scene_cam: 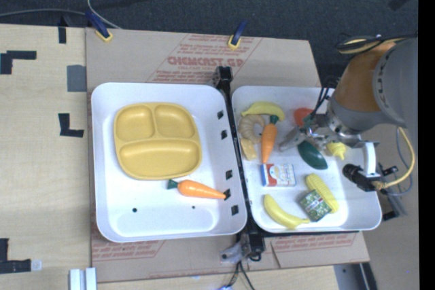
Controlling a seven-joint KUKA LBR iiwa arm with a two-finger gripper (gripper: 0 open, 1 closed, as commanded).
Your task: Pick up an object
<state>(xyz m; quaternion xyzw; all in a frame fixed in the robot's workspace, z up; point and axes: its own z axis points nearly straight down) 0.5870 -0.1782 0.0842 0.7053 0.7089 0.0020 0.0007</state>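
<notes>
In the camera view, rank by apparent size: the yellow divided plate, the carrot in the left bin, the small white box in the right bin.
1. Yellow divided plate, by far the largest.
2. Carrot in the left bin.
3. Small white box, slightly smaller than the carrot.

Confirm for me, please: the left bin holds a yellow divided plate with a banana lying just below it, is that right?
Not quite. In the camera view, the thing lying just below the yellow divided plate in the left bin is a carrot, not a banana.

The grey arm (380, 88) with its orange band reaches in from the right, wrist bent down, gripper (306, 134) lowered.
</notes>
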